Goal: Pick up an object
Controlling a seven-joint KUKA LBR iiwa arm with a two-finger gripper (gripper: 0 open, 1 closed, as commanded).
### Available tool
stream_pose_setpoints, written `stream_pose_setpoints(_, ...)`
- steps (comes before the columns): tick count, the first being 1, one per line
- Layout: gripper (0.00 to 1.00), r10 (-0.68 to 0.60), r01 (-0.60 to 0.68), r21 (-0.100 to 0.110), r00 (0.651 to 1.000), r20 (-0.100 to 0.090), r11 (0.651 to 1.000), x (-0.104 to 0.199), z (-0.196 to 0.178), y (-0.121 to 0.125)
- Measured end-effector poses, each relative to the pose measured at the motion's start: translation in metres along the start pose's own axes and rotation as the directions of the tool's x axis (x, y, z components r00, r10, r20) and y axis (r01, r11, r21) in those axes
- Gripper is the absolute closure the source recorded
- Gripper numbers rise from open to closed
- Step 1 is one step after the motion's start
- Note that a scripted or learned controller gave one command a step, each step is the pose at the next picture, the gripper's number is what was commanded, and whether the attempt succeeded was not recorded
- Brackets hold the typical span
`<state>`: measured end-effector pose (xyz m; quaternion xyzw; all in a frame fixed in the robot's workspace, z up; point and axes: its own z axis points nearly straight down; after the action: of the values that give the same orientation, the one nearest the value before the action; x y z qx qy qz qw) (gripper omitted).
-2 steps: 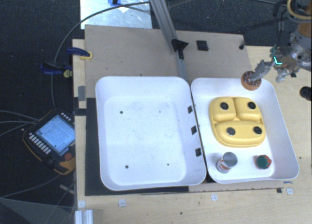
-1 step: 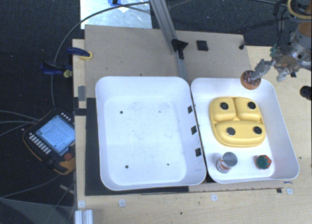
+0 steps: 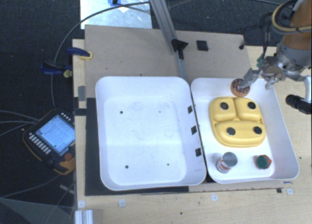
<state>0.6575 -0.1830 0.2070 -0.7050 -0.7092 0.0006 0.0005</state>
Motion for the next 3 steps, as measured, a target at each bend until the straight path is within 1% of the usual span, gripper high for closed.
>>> stream_pose_setpoints(1, 0.00, 0.004, -0.004, -0.001, 1.000, 0.001, 1.000, -0.006, 0.043, -0.001)
stream_pose_setpoints(2, 0.00, 0.002, -0.002, -0.005, 1.000, 0.001, 1.000, -0.001, 0.084, 0.001)
stream_pose_setpoints(3, 1.00, -0.002, 0.002, -0.013, 1.000, 0.003, 1.000, -0.001, 0.069, 0.003)
